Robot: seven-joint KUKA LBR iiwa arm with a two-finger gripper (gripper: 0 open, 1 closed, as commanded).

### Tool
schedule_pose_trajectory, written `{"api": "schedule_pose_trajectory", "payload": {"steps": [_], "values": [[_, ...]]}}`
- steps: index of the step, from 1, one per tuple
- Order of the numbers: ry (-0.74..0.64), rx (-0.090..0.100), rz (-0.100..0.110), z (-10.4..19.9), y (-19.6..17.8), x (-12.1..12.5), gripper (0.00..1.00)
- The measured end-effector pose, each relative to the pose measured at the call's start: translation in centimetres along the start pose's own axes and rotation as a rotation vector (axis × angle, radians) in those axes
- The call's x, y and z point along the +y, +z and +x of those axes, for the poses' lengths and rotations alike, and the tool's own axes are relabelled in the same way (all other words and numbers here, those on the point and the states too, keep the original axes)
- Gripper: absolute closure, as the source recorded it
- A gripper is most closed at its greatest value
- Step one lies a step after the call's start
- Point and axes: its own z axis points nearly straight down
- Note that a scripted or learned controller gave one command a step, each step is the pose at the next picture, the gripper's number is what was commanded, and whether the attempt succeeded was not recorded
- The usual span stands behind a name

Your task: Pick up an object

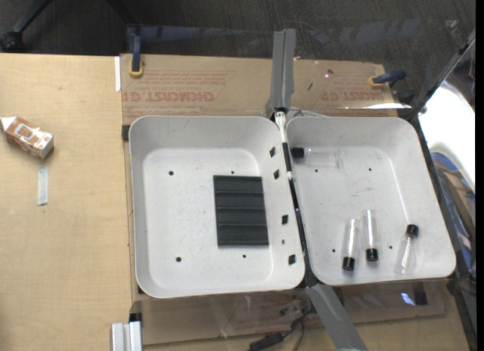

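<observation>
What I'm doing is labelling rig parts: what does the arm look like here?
Little can be told. At the right edge, beside the right bin, sits a pale, glossy, curved shape with blue streaks, blurred and cut off. It may be the arm's casing.

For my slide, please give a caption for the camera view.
Left bin holds a black ribbed block; right bin holds four clear vials.

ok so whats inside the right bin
The right bin holds four clear tubes with black caps: three near its front edge and one lying near the back left. Nothing covers them.
</observation>
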Motion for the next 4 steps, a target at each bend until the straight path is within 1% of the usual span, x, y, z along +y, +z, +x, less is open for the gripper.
{"api": "schedule_pose_trajectory", "payload": {"steps": [1,2,3,4], "values": [[0.002,-0.004,0.000,-0.18,-0.91,0.01,1.00],[0.002,-0.004,0.000,-0.18,-0.91,0.01,0.00],[0.003,-0.008,0.001,-0.37,-1.82,0.00,1.00],[0.003,-0.008,0.001,-0.37,-1.82,0.00,0.00]]}}
